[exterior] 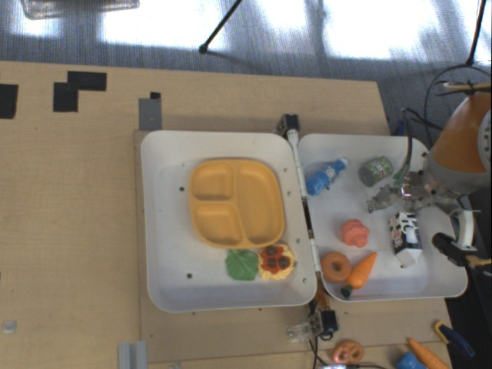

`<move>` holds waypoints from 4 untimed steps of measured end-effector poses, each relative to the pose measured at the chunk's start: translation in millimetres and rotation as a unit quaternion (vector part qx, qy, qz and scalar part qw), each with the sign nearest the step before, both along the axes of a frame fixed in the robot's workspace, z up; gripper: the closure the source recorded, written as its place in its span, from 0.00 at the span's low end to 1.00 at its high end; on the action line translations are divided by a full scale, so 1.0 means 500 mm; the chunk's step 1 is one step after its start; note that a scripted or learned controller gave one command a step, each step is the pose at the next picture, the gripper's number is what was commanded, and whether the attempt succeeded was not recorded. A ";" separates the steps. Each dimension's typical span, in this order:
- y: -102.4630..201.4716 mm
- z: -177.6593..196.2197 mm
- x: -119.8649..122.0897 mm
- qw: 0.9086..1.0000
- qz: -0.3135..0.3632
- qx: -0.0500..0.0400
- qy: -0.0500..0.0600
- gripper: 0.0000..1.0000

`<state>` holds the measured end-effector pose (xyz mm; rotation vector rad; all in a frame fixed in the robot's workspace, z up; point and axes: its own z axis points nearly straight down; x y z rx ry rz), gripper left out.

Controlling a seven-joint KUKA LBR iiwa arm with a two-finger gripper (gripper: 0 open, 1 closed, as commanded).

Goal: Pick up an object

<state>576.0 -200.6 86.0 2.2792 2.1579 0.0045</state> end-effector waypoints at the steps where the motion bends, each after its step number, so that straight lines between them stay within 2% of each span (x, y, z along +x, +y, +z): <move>1: -0.008 0.001 -0.051 0.987 0.163 -0.002 -0.001 0.00; 2: -0.007 0.024 -0.046 0.987 0.163 -0.003 -0.004 1.00; 3: -0.007 0.023 -0.047 0.987 0.163 -0.003 -0.004 0.00; 4: -0.006 0.002 -0.146 0.961 0.276 -0.003 -0.002 0.00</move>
